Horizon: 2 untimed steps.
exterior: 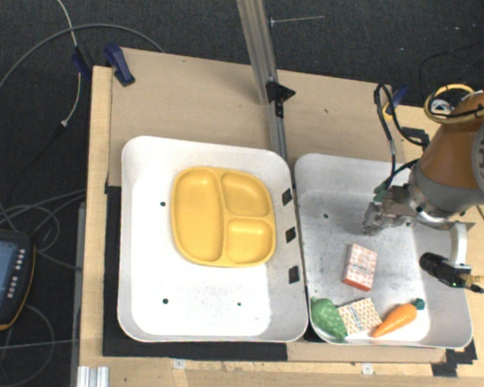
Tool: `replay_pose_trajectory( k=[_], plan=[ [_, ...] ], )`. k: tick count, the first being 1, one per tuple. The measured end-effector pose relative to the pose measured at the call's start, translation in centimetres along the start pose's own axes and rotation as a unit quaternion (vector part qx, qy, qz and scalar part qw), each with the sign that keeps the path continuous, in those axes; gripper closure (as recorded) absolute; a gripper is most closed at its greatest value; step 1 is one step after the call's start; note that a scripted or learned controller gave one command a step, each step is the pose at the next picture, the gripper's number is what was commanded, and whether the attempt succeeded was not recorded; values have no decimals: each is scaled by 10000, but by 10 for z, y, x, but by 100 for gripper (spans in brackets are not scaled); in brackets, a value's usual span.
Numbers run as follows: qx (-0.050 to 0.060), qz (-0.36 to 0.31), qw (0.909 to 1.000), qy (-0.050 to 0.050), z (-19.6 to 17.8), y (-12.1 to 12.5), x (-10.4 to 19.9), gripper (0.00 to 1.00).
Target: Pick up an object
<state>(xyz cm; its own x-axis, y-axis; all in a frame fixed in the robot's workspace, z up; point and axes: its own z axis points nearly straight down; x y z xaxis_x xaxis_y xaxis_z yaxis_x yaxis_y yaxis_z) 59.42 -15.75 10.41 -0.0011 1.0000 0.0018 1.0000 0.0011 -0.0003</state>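
Observation:
In the right bin [328, 188] lie a small patterned box with a red edge [360, 267], a second patterned box [359, 314], a green leafy toy [328, 317] and an orange carrot [396, 320]. My gripper [382, 217] hangs over the right bin's upper middle, above and a little right of the red-edged box, apart from it. Nothing shows between its fingers. The grey and orange arm [458, 158] comes in from the right.
A yellow divided plate [222, 215] rests in the left bin [135, 246]. A metal pole [261, 41] rises behind the bins. Black clips line the seam between the bins. Cables run along the bench's right side and the floor at left.

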Motion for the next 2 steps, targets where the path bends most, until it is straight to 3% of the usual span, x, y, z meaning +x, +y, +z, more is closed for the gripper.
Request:
replay_pose_trajectory(
  k=[2],
  plan=[
    [-33,0,10000,-16,-92,2,0,100]
  ],
)
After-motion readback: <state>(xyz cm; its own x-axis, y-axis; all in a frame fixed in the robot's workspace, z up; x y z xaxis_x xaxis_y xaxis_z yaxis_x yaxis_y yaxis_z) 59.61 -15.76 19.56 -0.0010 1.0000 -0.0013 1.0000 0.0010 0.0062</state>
